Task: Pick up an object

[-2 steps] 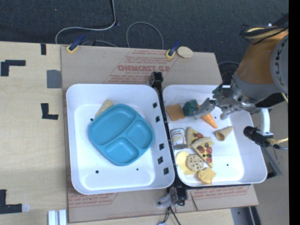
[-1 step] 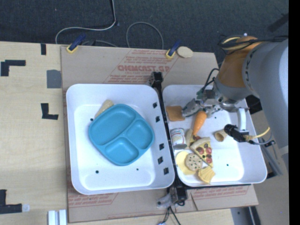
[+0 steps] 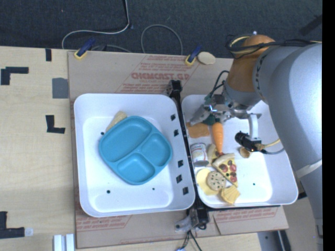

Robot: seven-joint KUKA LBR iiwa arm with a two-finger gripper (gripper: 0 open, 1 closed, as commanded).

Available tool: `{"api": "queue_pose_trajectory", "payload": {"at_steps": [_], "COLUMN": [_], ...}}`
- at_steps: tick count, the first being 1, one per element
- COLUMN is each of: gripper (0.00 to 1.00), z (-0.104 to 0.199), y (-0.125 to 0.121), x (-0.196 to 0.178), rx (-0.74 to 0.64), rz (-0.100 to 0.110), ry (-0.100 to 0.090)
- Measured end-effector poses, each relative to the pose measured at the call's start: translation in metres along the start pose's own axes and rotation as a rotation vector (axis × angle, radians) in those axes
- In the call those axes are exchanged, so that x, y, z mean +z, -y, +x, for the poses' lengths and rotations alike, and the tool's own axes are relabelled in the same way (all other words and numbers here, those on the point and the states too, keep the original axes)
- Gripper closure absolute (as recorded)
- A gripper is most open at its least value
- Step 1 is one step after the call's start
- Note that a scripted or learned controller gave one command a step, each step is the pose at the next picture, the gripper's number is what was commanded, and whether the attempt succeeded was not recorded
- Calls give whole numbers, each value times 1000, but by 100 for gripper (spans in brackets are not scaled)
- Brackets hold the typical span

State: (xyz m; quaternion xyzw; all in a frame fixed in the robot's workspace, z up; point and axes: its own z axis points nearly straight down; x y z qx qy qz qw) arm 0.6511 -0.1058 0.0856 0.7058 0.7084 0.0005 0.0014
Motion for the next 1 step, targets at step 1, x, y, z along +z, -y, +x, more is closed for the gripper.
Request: {"api": "queue_pose_trajectory", "payload": {"at_steps": [1], "gripper": [100], "z": [-2], "y": [4], "x": [-8], "rx": [2], "rz": [13], "ry": [-1]}}
